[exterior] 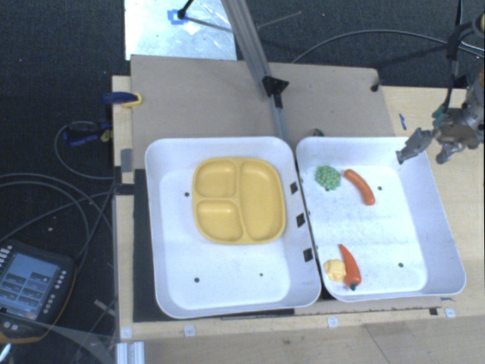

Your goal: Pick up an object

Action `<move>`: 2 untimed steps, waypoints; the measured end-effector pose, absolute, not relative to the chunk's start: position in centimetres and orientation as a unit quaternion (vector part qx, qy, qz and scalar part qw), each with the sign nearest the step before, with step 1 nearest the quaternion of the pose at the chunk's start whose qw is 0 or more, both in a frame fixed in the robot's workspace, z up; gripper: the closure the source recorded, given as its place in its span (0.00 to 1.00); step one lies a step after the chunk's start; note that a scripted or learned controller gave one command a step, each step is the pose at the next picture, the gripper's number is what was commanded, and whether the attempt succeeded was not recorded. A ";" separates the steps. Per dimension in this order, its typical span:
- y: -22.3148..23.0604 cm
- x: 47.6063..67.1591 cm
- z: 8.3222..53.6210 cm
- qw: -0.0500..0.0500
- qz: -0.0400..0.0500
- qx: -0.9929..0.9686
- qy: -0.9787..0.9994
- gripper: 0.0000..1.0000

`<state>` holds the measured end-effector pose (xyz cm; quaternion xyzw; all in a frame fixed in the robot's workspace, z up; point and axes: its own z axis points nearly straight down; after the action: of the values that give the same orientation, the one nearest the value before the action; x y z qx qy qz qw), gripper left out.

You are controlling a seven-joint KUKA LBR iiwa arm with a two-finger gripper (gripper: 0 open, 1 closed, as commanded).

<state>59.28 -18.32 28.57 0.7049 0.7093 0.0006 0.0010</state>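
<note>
Claw [429, 147] spread open, over right bin's [443, 226] far-right rim.

arm [476, 89] cut off by the right edge, handheld screen unit [26, 288] clipped at lower left

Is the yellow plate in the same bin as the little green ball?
No, the yellow plate lies in the left bin, while the green ball sits in the right bin.

The bench [333, 101] bears two white bins [227, 294] side by side.
</note>
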 end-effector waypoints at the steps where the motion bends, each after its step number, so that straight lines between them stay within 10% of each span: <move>1: -18.3 59.3 28.6 0.001 0.000 0.705 0.709 0.00; 2: -18.3 60.0 22.6 -0.001 -0.001 0.706 0.708 0.00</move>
<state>60.02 -18.33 22.62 0.7062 0.7080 -0.0009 -0.0009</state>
